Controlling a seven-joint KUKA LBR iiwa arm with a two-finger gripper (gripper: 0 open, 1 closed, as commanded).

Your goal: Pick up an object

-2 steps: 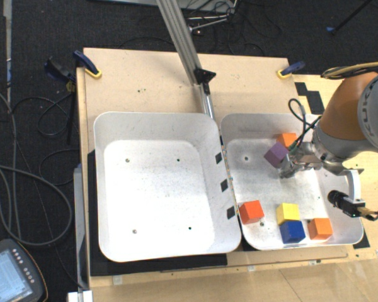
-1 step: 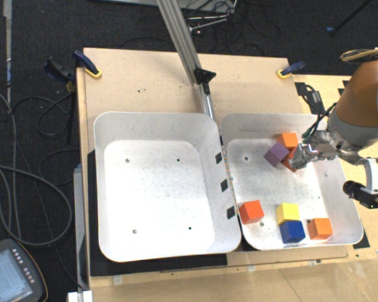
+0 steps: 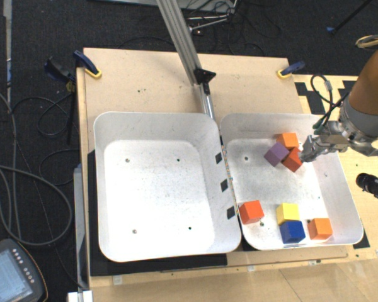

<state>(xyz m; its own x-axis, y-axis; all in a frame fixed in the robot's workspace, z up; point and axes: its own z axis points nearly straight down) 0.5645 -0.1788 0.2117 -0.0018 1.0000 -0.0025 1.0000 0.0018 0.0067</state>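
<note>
We find the claw (image 3: 309, 151) low in the right-hand shallow white plastic bin (image 3: 340, 197), hard against the reddish-orange cube (image 3: 293, 162); whether it is released or clenched we cannot tell, for the wrist hides it; we see no block gripped. That cube sits in a tight cluster in the bin's far part, touching the purple cube (image 3: 277, 154), with a lighter orange cube (image 3: 288, 140) just behind. We judge the step to be the closing-in on a grasp; the next move calls for a firm pinch on one block alone, then a straight lift; the crowding neighbours may foul it. The reddish-orange cube lies turned cornerwise to the bin walls; being a cube, it has no long axis to speak of. Nearer the front lie another orange cube (image 3: 251, 211), a yellow cube (image 3: 288, 212), a blue cube (image 3: 292, 231) and an orange cube (image 3: 320, 228); the bins rest on the pale wooden counter (image 3: 151, 74).
</note>
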